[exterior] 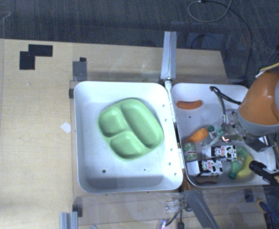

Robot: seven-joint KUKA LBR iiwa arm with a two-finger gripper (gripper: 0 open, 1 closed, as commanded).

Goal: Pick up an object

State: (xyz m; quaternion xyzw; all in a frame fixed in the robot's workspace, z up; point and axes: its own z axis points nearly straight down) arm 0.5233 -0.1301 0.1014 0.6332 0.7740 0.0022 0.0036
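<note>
The right bin (203, 95) holds a jumble of small items. A red-orange sausage (189, 104) lies near its far edge. An orange carrot-like piece (198, 135) sits mid-left, with a small green-labelled can (190, 151) just in front of it. Two white boxes with black marks (224, 151) (211, 166) lie toward the front, beside a green bottle (234, 168) and a yellow banana (247, 169). My gripper (223, 134) hangs low over the bin's middle, just right of the carrot piece and above the boxes. The wrist hides its tips.
The left bin (87, 171) carries a green three-part plate (130, 128). A metal divider post (168, 56) stands between the bins at the back. The arm's orange band (263, 101) overhangs the right bin's right side. A cable (220, 97) loops near the wrist.
</note>
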